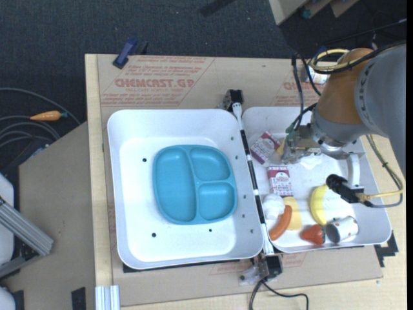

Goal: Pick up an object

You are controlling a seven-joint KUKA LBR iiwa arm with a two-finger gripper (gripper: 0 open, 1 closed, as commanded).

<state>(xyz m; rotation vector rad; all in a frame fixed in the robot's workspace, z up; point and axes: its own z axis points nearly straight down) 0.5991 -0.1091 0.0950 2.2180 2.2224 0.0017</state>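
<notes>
Two white bins on the desk (161, 76): left bin (126, 192) and right bin (374, 228), touching along a shared middle rim. Left bin holds one blue divided plate (193, 183), three compartments, centred, open white floor on all sides of it. Right bin is crowded: one red-and-white packet (280, 180) just right of the shared rim, one pinkish wrapper (263, 147) above the packet, one orange carrot-like piece (281, 223) below the packet, one pale yellow block (293, 213) touching it, one yellow banana-like piece (318, 203) further right, one red piece (312, 234) and one silver-white cylinder (342, 229) at the near rim. Little free floor there. One arm; gripper (298, 146) low over the right bin's upper part, up and right of the packet, beside the wrapper. Can't tell how far the jaws are open or if they have anything. One blue clip (125, 53) on the desk's far edge, well above the left bin.
</notes>
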